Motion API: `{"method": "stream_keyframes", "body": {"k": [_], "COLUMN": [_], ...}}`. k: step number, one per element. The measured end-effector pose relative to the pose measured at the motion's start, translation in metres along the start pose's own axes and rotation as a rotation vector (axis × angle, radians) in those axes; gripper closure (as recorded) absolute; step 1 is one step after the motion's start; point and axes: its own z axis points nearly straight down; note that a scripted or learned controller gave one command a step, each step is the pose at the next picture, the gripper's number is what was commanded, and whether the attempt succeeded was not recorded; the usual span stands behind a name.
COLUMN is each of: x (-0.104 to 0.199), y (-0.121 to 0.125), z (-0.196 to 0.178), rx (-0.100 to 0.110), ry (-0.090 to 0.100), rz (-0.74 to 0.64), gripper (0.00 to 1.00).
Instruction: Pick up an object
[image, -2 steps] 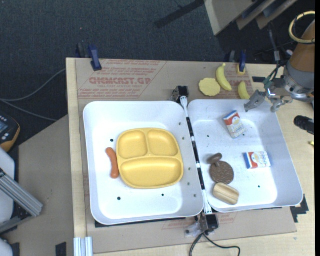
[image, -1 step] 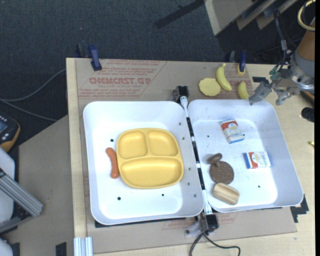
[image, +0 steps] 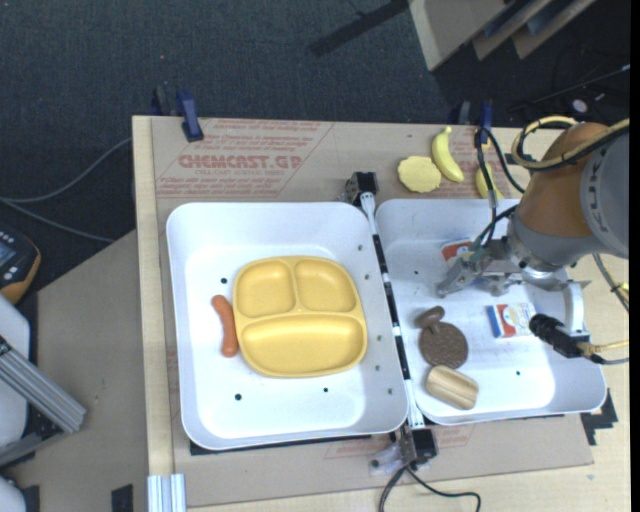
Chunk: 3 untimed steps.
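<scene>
- The bread roll (image: 451, 387), tan and oblong, lies at the near edge of the right bin (image: 560, 395), close to the divider between the two bins.
- Just behind the roll sits a brown round patty (image: 443, 343), with a smaller brown piece (image: 430, 318) touching its far side.
- To the right of the patty lies a small white card with blue and red print (image: 510, 319), flat on the bin floor.
- The arm (image: 570, 205) reaches in from the right, its orange band above the grey wrist, bent down over the far half of the right bin.
- The gripper (image: 462, 275) points left and down, low over the bin floor; whether the fingers are apart or together I cannot tell, and nothing shows between them.
- A red and white scrap (image: 455, 249) lies just behind the gripper.
- In the left bin (image: 200, 300) a yellow divided plate (image: 298, 316) sits in the middle, with an orange-red sausage (image: 226, 325) beside its left edge.
- Farther back, on the bare wooden worktop (image: 260, 160) beyond the bins, a yellow banana (image: 447, 155) and a yellow round piece (image: 420, 174) lie near each other.
- Blue clamps (image: 188, 115) grip the worktop's far edge; dark carpet with cables lies beyond.
</scene>
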Motion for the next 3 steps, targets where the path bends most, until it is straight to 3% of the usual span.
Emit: {"method": "stream_keyframes", "body": {"k": [1,2,3], "x": [0.046,0.033,0.033], "y": [0.053,0.08,0.079], "z": [-0.007,-0.008,-0.018], "rx": [-0.016,-0.016,-0.017], "ry": [-0.005,-0.007,-0.007], "rz": [-0.005,0.0,-0.001], "gripper": [0.0,0.0,1.0]}}
